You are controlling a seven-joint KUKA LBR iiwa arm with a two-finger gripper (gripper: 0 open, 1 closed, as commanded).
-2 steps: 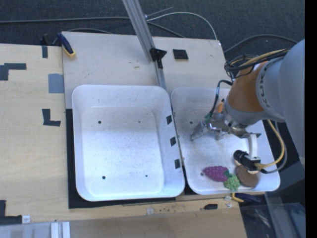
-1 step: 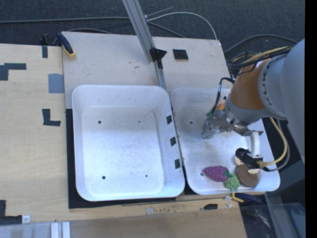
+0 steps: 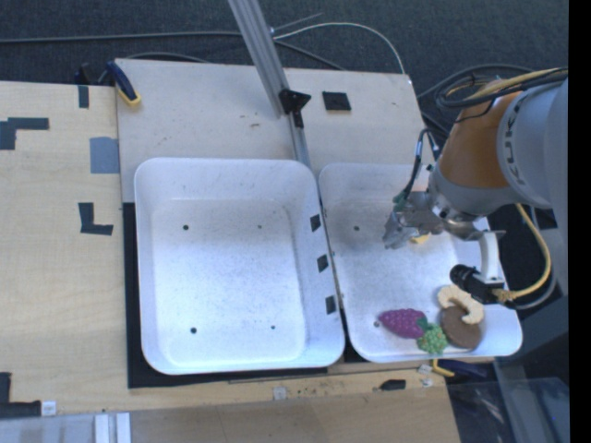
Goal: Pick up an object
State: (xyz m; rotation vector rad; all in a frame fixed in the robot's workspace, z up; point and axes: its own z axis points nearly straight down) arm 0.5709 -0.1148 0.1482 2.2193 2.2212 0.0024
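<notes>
In the right bin (image 3: 355,201), a purple grape bunch (image 3: 403,321), a small green piece (image 3: 431,341), a brown round piece (image 3: 459,328) and a tan curved piece (image 3: 459,300) lie bunched in the near right corner. My gripper (image 3: 399,232) hangs over the middle of this bin, above and apart from those objects. Something small and yellow (image 3: 422,238) shows right beside the fingers; what it is cannot be told. The arm's orange band (image 3: 471,150) rises behind the wrist.
The left bin (image 3: 222,266) sits beside the right one, with a shared rim between them. A metal pole (image 3: 263,49) slants over the back board. Cables (image 3: 531,275) loop at the right of the arm. A yellow-blue clamp (image 3: 125,86) lies at the back left.
</notes>
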